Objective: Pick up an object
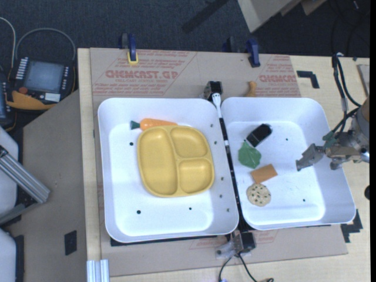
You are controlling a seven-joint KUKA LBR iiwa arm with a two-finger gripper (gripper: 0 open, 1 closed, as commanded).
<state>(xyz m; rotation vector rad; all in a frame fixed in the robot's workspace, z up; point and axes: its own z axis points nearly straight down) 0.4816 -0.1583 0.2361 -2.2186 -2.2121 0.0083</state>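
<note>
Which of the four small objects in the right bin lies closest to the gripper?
The orange-brown flat piece, right of the others and nearest the gripper; cookie, green piece, black block lie farther.

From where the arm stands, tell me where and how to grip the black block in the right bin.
Grip the black block across its short width, coming straight down from above. It lies flat and slanted, apart from the green piece below it, so both long sides look free. The end effector would likely need turning to match that slant.
</note>
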